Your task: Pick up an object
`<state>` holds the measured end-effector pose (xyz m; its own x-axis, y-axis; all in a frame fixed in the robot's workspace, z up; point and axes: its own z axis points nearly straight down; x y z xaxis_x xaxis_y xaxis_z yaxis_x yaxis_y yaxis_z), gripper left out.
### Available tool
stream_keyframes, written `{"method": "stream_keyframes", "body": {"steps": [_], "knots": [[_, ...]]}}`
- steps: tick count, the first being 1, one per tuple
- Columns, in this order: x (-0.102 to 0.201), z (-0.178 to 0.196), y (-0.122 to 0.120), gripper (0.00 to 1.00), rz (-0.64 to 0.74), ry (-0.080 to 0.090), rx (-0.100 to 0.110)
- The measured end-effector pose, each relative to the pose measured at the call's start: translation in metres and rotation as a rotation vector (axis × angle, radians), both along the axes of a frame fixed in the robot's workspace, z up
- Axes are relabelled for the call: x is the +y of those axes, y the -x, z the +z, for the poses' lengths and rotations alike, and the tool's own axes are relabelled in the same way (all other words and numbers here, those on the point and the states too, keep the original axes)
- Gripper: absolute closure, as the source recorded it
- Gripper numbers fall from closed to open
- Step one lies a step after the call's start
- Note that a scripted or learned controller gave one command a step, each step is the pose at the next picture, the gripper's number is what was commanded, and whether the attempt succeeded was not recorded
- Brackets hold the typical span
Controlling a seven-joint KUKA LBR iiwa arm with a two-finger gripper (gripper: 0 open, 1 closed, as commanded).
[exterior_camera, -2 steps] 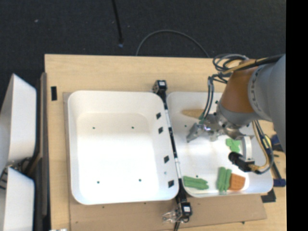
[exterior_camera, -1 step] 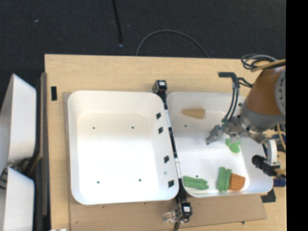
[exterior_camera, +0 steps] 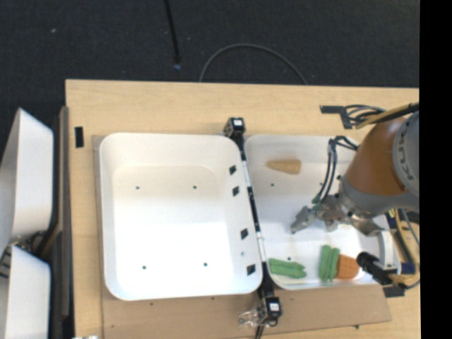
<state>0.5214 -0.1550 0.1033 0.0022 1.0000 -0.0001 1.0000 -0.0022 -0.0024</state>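
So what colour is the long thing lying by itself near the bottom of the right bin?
Green, seen best in the camera view.

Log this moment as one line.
task: pick | end effector: over right bin, nothing seen held | right bin: tan piece, two green pieces, orange piece

Light is even and fairly bright over the surface, falling from overhead with no hard glare. The left bin reads nearly blown-out white, with only a faint grey shade along its inner walls. Beyond the surface's far edge the floor drops into near black. The whole picture is soft and grainy; small details right of that bin look smeared.
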Motion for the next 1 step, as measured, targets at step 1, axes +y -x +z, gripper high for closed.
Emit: {"method": "stream_keyframes", "body": {"steps": [1], "knots": [[-0.0424,0.037,0.0116,0.0,-0.001,0.004,-0.008]]}}
